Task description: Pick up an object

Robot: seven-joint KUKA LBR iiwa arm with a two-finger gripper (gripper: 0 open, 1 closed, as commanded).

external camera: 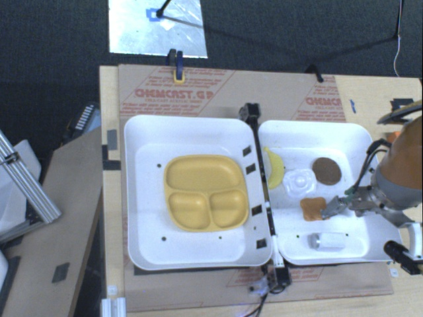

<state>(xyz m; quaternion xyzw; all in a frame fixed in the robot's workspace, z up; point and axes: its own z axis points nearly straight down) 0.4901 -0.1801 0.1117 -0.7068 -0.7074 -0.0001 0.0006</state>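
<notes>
The right bin point(357, 136) holds several small items. An orange-brown toast-like piece point(312, 208) lies near its middle, and a brown round disc point(326, 170) sits behind it. A clear round lid-like thing point(298, 181) is to the left, with a yellow banana-shaped piece point(274, 167) against the left wall. A white cylinder point(328, 241) lies near the front. My gripper point(330, 207) reaches in low from the right, its tip just to the right of the toast-like piece and about touching its edge. Nothing is lifted.
The left bin point(142, 177) holds a yellow three-compartment plate point(203, 191). A black divider with clips point(258, 177) runs between the bins. The arm's grey and orange body point(400, 177) overhangs the right bin's right wall. Brown cardboard lies under both bins.
</notes>
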